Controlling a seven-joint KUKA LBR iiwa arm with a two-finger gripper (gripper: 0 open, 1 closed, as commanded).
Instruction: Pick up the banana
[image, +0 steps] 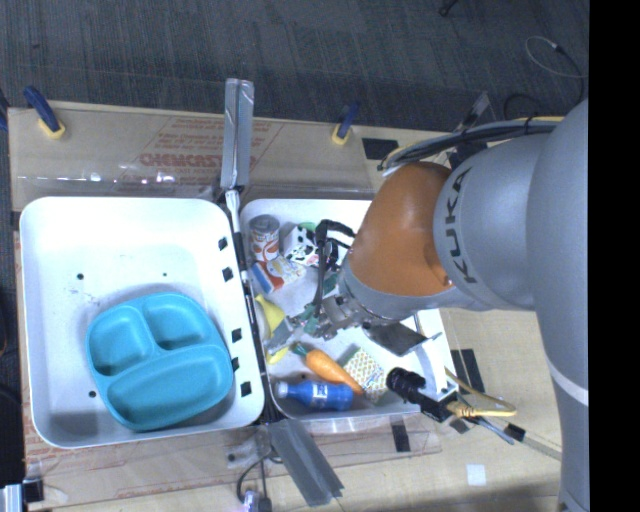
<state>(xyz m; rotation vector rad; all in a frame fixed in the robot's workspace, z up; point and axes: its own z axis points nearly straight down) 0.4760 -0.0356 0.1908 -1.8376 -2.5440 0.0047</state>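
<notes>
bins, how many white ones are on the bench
2. The left bin holds a blue divided tray. The right bin holds the banana, a carrot, a blue bottle and more, partly hidden under the arm.

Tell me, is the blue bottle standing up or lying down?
Lying down: the blue bottle rests on its side along the right bin's near wall.

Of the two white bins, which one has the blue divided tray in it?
The left bin: the blue divided tray lies in its lower half. The right bin, under the arm, holds the small clutter, including the banana.
</notes>
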